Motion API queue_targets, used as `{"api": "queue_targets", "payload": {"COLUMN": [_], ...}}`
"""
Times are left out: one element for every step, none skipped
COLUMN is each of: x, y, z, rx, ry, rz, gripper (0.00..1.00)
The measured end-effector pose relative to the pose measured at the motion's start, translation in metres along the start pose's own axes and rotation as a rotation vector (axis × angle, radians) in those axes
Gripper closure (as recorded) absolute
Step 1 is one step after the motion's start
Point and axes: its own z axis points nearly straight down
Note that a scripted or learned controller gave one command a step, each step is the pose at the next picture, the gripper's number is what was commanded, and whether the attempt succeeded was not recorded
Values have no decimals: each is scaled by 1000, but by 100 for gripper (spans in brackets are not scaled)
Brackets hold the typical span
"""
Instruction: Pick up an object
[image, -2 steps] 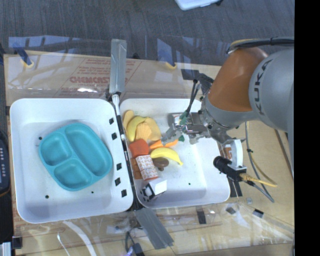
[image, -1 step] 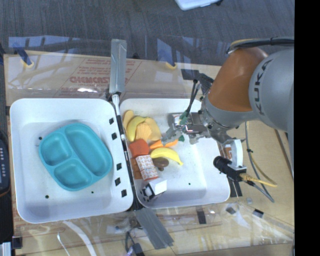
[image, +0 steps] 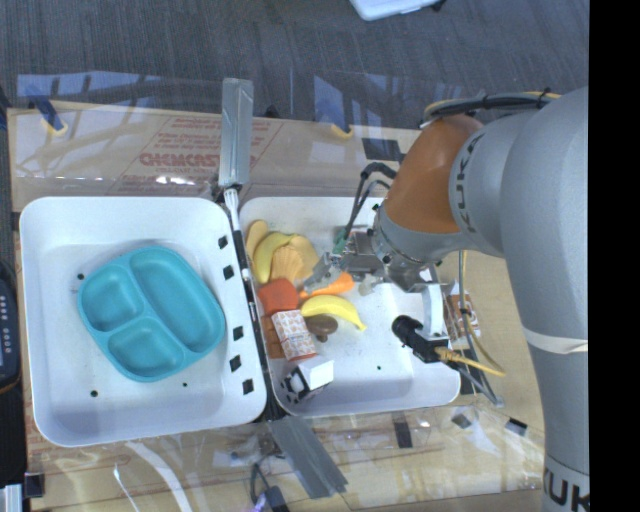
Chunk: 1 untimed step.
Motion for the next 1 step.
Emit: {"api": "queue_targets", "payload": {"x": [-26], "y": [19], "z": [62], "rx": [-14], "ry": [1], "rz": [-144], "gripper": [0]}}
